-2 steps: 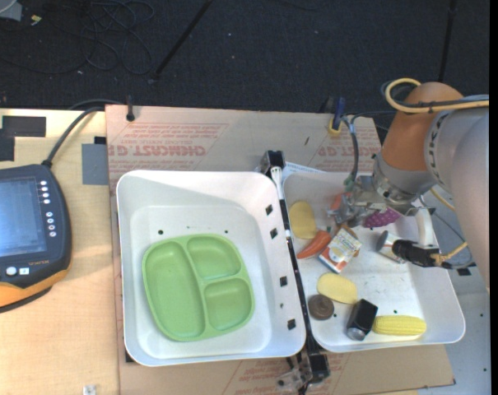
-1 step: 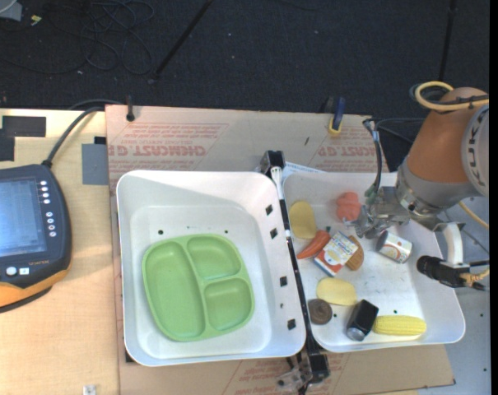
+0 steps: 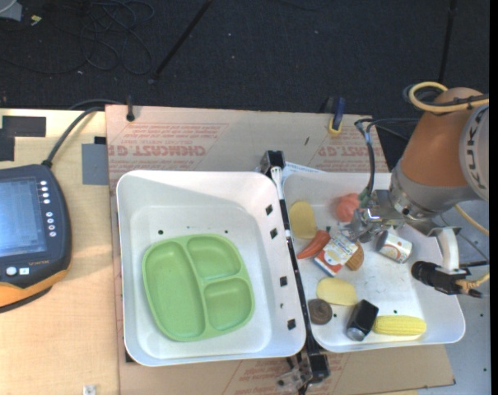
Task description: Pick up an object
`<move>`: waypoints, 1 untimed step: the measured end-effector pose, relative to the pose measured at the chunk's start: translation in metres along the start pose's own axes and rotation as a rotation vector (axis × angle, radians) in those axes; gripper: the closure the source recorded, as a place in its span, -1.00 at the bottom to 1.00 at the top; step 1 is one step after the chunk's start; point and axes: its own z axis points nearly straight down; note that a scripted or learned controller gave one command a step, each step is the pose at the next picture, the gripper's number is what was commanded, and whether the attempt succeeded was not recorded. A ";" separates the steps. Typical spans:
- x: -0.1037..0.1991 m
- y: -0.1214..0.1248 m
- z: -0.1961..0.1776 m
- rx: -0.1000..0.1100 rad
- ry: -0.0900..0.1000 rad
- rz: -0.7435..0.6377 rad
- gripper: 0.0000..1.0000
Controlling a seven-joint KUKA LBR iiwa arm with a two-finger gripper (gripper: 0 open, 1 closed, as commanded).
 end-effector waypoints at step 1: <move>-0.001 0.000 0.001 0.001 -0.001 0.002 -1.00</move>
